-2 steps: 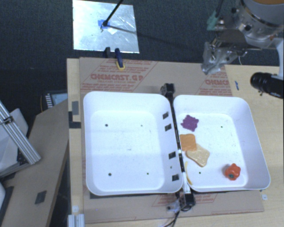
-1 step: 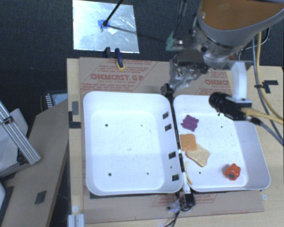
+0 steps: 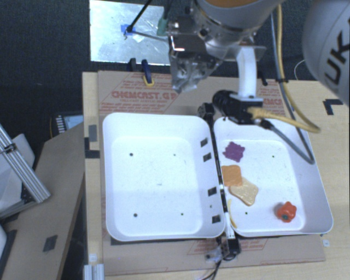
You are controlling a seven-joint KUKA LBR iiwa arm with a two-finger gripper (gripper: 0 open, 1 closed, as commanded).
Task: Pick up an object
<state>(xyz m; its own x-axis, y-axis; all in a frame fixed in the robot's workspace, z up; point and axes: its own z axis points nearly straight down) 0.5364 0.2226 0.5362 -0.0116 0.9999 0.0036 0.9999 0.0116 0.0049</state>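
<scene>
Two shallow white plastic bins side by side on a brown cardboard sheet (image 3: pixel 136 93) with red print, glossy, rounded corners, a few small dark dots on the floors. Left bin (image 3: pixel 156 175) just bare smooth plastic. Right bin (image 3: pixel 311 180) holding four small pieces: a purple lumpy piece (image 3: pixel 234 151) with bumpy edges like a grape cluster, toward the back left; an orange squarish slab (image 3: pixel 232 175) just in front of it; a pale tan flat piece (image 3: pixel 244 192), irregular like a slice of bread or cheese, touching or slightly overlapping the orange slab's front corner; and a shiny red-orange pepper-looking thing (image 3: pixel 285 211) with a green bit, well apart near the front right corner.

Up top, the grey metal gripper (image 3: pixel 186 76) hanging over the cardboard behind the left bin's back edge, well away from all four pieces. Looks bare, nothing visibly pinched in it, but blurry, so can't tell whether spread or closed. Bulky grey arm body above it, orange band (image 3: pixel 232 3) at the top edge, yellow cable (image 3: pixel 284 117) and grey hose (image 3: pixel 298 145) draping over the right bin's back rim.
</scene>
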